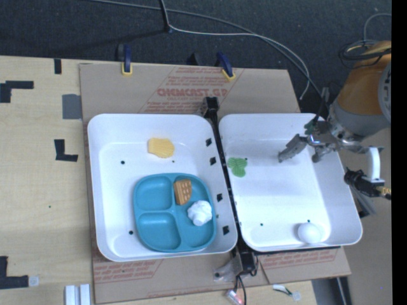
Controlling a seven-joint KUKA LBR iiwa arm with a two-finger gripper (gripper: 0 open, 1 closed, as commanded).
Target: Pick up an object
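The end effector (304,149) hangs with fingers spread, gripping nothing, over the far right part of the right bin (331,234). In that bin a green piece (238,166) lies by the left wall and a white ball (310,232) near the front; the left bin (105,170) holds a blue tray (152,224).

Lying under cardboard sheet (191,88), pale wooden bench (32,170), dark carpet (76,18) spreading behind, black cable (210,25) trailing across

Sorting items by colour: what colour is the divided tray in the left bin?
Blue divided tray, camera view.
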